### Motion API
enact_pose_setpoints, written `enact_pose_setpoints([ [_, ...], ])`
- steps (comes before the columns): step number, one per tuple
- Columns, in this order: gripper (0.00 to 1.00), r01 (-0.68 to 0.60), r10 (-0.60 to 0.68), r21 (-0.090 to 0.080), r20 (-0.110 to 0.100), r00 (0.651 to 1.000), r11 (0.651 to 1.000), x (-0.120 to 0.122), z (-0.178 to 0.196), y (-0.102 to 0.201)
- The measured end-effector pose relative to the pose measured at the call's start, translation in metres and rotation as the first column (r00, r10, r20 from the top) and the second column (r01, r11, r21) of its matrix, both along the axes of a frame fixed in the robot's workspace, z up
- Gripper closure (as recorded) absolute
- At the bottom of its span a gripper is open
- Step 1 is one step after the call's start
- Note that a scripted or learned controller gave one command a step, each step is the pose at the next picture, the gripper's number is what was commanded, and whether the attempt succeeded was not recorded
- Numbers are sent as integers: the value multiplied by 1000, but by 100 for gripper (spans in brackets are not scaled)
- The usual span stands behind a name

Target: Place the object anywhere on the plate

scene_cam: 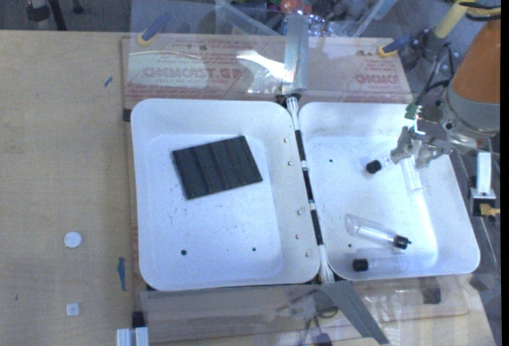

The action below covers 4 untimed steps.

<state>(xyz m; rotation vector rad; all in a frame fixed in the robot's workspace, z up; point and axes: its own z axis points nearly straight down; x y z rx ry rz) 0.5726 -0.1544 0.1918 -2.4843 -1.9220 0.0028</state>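
While the tool [413, 155] hangs over the right bin [453, 253], I cannot tell its state. Your clear tube [374, 231] lies below it, and the dark plate [216, 166] sits well left; descend centred across the tube.

arm's reaching in from the right, orange band up top, gripper [411, 165] hanging over the right bin's [334, 118] upper right part

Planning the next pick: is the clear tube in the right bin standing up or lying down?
Lying down. The clear tube rests flat on the right bin floor, angled, its black cap toward the bin's right wall.
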Motion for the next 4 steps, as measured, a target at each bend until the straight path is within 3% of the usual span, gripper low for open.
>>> enact_pose_setpoints([
  [1, 100, 144, -144, 2, -2, 990, 990, -54, -53, -51],
  [2, 100, 74, -74, 3, 6, 997, 997, -91, -105, -56],
  [4, 100, 77, -77, 1, 10, 997, 997, -90, -86, -57],
])
